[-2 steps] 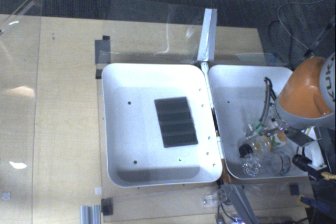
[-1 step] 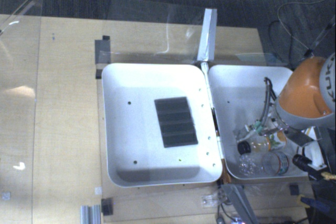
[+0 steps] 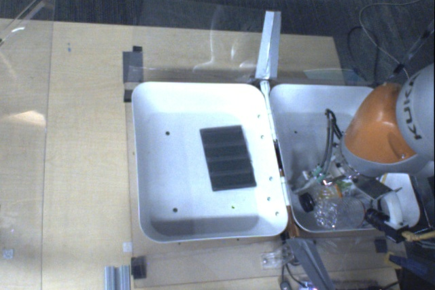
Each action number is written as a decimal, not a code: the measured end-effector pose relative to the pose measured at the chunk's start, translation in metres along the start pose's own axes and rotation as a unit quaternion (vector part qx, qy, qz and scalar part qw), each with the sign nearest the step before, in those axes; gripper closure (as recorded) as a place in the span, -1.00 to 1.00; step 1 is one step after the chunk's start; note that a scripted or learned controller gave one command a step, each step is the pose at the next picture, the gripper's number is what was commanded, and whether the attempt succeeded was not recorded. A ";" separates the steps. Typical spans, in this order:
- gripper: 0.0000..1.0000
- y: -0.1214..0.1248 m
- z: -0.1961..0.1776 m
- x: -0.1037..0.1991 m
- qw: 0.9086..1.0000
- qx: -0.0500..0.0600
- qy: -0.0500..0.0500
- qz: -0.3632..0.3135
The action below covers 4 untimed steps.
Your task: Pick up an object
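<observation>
The gripper (image 3: 325,188) hangs low in the right bin (image 3: 299,119), over a clear plastic object (image 3: 326,212); its grip I cannot tell. A dark ridged slab (image 3: 228,157) lies in the left bin (image 3: 156,146). I'd settle squarely over the clear piece before closing.

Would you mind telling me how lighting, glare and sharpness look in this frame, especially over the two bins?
In the camera view, light is even and soft; the left bin shows a grey shadow along its near wall; faint reflections streak the clear panel behind the bins; the dark ridged pad is fairly sharp; the clutter under the arm in the right bin is blurry and hard to read.
</observation>
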State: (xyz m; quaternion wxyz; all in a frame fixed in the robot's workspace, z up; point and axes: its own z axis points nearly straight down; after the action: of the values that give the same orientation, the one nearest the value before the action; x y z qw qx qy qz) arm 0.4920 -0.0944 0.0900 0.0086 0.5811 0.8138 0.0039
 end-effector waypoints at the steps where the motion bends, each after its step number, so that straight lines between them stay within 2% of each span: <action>1: -1.00 0.000 0.000 0.000 1.000 0.000 0.000 0.000; 2: -1.00 0.078 0.003 -0.023 0.989 0.003 0.002 0.149; 3: -1.00 -0.003 -0.035 -0.069 0.992 0.004 0.001 0.127; 4: -1.00 -0.001 0.000 -0.007 0.996 -0.001 0.000 0.088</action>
State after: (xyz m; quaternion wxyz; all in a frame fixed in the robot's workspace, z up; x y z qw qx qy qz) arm 0.4932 -0.1010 0.0899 0.0091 0.6501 0.7598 0.0056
